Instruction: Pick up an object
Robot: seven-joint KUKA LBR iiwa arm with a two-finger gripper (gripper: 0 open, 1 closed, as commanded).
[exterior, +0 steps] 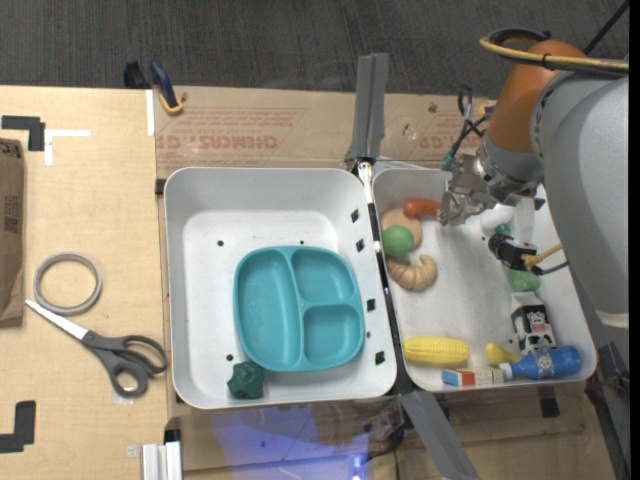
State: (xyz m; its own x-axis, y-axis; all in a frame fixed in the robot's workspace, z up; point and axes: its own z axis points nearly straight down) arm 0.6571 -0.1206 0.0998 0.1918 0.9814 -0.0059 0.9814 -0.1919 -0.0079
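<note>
Camera view: two white bins side by side on the tabletop (90,158).
Left bin (190,268): teal divided plate (298,308) in the middle, dark green lump (246,379) at the near edge.
Right bin (470,298): green ball (398,239), croissant (415,271), orange piece (421,208), corn cob (434,349), blue bottle (545,364), small box (472,377).
Hand (455,208): hovering low over the right bin's far end, near the orange piece; spread or pressed together, cannot tell.
Tabletop extras: scissors (100,348), tape ring (68,282).
</note>
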